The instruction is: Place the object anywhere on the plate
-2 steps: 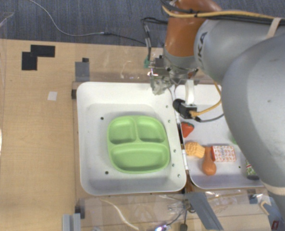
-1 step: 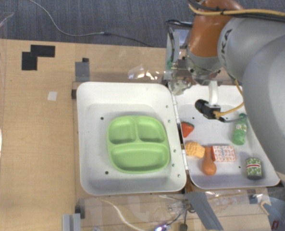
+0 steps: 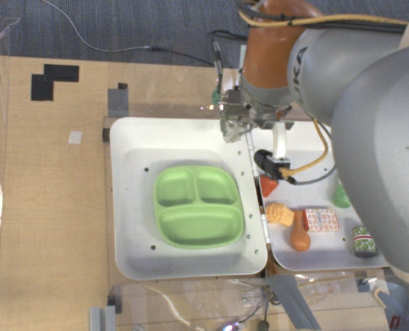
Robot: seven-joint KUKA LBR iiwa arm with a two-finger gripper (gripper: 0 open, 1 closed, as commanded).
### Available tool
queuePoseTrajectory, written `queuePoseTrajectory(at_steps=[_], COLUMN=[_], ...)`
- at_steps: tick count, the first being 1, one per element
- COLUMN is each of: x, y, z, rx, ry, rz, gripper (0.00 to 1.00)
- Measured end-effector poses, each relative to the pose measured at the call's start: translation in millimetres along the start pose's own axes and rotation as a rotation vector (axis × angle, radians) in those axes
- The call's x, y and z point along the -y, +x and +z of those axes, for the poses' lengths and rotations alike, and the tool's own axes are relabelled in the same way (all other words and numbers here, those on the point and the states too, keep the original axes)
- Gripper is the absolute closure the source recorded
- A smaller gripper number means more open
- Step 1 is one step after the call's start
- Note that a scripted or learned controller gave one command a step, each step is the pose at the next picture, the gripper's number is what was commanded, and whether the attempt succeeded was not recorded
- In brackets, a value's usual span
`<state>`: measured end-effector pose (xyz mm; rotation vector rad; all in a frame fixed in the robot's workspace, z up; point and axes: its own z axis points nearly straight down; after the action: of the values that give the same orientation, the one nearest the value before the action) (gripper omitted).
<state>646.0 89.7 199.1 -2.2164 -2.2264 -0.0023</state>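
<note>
Pincer (image 3: 230, 131) sits over the far edge of the left bin (image 3: 125, 185), beside the wall shared with the right bin; whether it is open or closed cannot be told, and nothing shows in its grip.

Green plate (image 3: 197, 207) lies below it in the left bin, bare.

Candidate objects lie further right in the right bin: corn piece (image 3: 280, 214), orange carrot-like item (image 3: 300, 234), small box (image 3: 321, 220).

Judgement: pick stage not completed. Next move calls for travel right to secure one object.
</note>
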Motion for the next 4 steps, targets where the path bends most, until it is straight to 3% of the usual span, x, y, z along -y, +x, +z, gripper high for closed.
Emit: queuePoseTrajectory(at_steps=[1, 2, 3, 4], x=[-24, -24, -24, -24], y=[-33, 24, -28, 14], z=[16, 9, 16, 16], rx=[0.001, 0.000, 0.001, 0.000], ry=[0.000, -0.001, 0.000, -0.001], rz=[0.002, -0.001, 0.002, 0.000], gripper=[1.00, 1.00, 1.00, 1.00])
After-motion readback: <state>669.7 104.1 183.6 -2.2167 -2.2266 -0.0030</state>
